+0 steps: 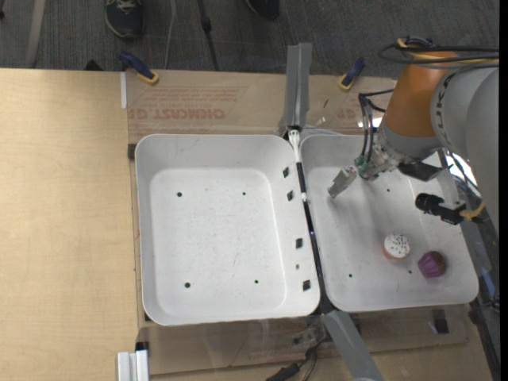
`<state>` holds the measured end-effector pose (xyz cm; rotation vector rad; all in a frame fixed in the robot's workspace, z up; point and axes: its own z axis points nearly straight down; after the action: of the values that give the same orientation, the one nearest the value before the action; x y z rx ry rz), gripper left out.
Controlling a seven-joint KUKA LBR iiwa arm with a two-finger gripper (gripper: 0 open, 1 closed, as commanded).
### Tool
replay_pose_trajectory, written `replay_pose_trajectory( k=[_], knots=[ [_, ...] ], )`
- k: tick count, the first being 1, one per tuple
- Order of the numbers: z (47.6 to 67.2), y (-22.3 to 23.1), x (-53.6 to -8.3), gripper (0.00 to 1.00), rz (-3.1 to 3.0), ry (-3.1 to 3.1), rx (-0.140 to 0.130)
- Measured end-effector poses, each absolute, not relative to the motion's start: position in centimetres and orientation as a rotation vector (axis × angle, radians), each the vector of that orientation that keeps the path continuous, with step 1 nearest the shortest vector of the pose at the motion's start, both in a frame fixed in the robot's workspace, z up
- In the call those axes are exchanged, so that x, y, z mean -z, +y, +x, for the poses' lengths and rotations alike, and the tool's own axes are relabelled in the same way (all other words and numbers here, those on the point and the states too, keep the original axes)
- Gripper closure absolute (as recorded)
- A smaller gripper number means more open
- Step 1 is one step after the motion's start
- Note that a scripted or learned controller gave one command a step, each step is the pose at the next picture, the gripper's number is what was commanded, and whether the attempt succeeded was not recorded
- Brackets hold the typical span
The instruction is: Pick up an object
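A small round white and orange object (396, 247) lies in the right bin (357, 288), toward its near right part. A purple object (431, 264) sits just right of it, close to the bin's right wall. My gripper (343, 182) hangs over the upper left part of the right bin, well away from both objects, up and to their left. I see nothing between its fingers.
The left bin (151, 236) lies beside the right one, a grey divider bar (298, 94) running between them at the back. A black fitting (435, 205) juts from the arm over the right bin. Blue-and-yellow clamps (139, 68) hold the cardboard at the back.
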<state>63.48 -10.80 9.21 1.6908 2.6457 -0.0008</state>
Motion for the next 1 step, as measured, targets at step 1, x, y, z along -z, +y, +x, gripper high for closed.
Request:
replay_pose_trajectory(
  k=[1],
  knots=[
    [59.40, -16.97, -9.22, 0.00, 1.714, 2.632, 0.002]
  ],
)
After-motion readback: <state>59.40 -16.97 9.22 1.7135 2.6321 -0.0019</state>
